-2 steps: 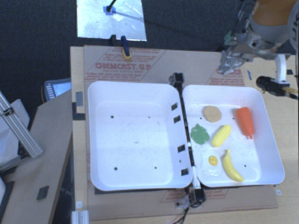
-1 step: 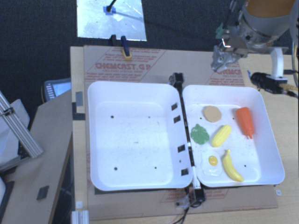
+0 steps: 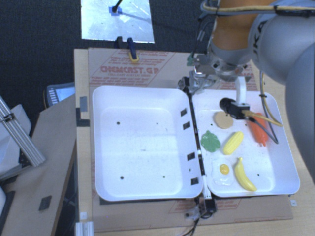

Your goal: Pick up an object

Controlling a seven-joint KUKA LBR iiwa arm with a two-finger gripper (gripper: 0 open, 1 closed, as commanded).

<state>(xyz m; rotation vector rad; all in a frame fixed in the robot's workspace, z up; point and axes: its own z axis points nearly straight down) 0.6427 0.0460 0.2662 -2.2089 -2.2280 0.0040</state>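
Note:
The right bin (image 3: 288, 173) holds several toy foods: a tan round piece (image 3: 224, 120), a green broccoli-like piece (image 3: 210, 141), a yellow corn cob (image 3: 233, 143), an orange carrot (image 3: 259, 130), a banana (image 3: 244, 175) and a fried egg (image 3: 224, 171). My gripper (image 3: 197, 81) hangs over the back left corner of the right bin, near the divider between the bins. It is above and behind the tan piece, apart from all the foods. The wrist hides its tips.
The left bin (image 3: 142, 132) lies to the left of the gripper. A black fitting with a white bracket (image 3: 235, 102) and cables hangs from the arm over the tan piece and carrot. A shiny sheet (image 3: 117, 14) lies behind the bench.

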